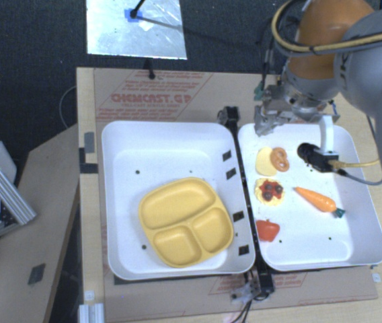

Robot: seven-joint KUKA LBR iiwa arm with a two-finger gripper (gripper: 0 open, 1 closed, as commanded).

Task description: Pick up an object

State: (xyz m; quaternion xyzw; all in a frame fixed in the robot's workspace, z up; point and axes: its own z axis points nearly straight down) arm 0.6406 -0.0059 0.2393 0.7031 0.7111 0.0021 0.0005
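Note:
In the right bin (pixel 359 244) lie a pale yellow disc with an orange ring on it (pixel 274 159), a small tart with dark berries (pixel 270 190), an orange carrot (pixel 317 199) and a red pepper piece (pixel 268 230). My gripper (pixel 266 125) hangs over the bin's far left corner, just above and behind the disc, with nothing seen between its fingers. The view does not let me judge how far apart they stand.
The left bin (pixel 127 180) holds a yellow divided tray (pixel 185 221). A foil sheet (pixel 136 19) lies at the back of the bench. Black clips line the divider between the bins (pixel 238 187).

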